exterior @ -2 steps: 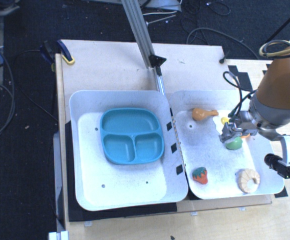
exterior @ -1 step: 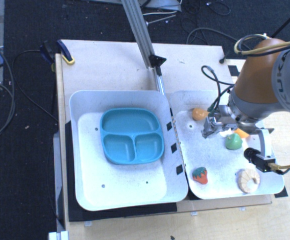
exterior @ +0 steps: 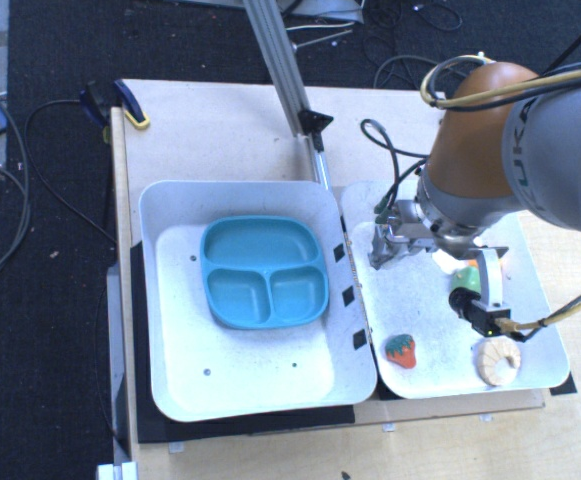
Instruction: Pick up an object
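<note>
My gripper [exterior: 382,251] hangs near right white bin's [exterior: 425,388] left wall; whether it is parted or closed, cannot tell. Red toy strawberry [exterior: 401,350] near front edge.

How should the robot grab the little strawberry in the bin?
Probably from straight above, fingers closing across the strawberry's red middle. It lies flat on the right bin's floor with open space all round, its green top pointing up the picture, and the middle looks widest and easiest to pinch.

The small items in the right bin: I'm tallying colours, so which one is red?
The strawberry-like toy, red with a green top, lying near the bin's front left. The round one at the front right is cream-coloured, and the one by the arm is green.
</note>
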`<move>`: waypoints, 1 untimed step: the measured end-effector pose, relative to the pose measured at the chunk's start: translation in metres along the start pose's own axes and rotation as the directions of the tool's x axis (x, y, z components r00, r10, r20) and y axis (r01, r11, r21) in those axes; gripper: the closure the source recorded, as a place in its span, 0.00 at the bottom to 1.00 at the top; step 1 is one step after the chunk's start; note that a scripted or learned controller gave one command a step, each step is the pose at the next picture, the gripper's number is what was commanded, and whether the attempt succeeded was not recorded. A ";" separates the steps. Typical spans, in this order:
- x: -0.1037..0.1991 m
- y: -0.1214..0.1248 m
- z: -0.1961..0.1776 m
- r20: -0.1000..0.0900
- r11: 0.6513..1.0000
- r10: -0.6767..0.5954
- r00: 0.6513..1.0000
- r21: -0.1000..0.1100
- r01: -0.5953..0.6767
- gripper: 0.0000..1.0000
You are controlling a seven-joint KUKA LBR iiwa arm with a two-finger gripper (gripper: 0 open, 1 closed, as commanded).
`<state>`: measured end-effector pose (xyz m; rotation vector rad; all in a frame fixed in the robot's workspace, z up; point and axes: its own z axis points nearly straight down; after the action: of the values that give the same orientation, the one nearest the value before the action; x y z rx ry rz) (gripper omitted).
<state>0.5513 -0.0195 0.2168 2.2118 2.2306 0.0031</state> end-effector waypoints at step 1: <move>0.051 0.011 -0.014 0.000 1.000 0.001 1.000 0.000 -0.001 1.00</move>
<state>0.5615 0.0319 0.2304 2.2127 2.2289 0.0032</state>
